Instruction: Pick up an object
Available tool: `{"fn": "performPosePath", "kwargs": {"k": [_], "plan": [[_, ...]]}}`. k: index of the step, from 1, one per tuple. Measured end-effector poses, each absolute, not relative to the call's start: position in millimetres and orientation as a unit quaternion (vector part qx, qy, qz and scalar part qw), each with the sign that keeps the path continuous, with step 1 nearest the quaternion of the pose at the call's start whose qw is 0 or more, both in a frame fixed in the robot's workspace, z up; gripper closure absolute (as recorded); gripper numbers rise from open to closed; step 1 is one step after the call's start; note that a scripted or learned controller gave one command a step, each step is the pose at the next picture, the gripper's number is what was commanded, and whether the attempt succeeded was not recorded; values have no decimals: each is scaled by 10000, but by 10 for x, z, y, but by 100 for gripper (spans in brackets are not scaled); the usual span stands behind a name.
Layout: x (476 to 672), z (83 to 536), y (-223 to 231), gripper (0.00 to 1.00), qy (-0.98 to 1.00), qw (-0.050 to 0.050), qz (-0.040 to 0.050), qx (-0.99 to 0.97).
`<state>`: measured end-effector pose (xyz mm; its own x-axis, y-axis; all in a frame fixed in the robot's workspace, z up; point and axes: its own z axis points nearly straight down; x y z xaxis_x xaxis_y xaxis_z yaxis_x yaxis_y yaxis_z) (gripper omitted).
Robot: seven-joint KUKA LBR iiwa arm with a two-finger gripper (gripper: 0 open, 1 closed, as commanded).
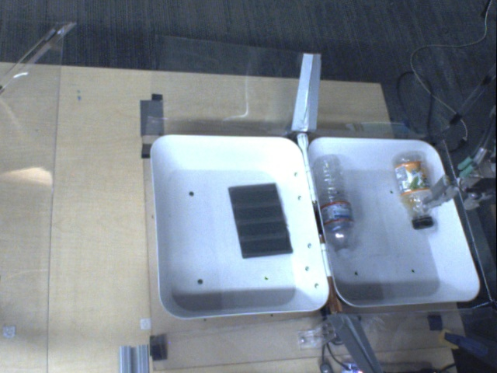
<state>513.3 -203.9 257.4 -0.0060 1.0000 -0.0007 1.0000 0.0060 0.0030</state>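
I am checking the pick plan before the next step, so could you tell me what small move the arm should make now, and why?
Probably a short move down and inward toward the small clear plastic bottle with the orange label. The gripper sits at the right bin's right side, right beside that bottle, while the larger clear plastic bottle with the blue label lies further off by the left wall.

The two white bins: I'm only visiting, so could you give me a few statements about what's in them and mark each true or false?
1. A dark ridged block lies in the left bin. True.
2. The clear water bottle stands upright. False: it lies on its side along the right bin's left wall.
3. A second bottle with an orange label lies in the right bin. True.
4. The dark block shares a bin with both bottles. False: the bottles are in the other bin.
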Motion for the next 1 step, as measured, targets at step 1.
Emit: {"fn": "performPosePath", "kwargs": {"k": [1], "plan": [[6313,1959,-2039,0,7725,24,14,6350]]}}
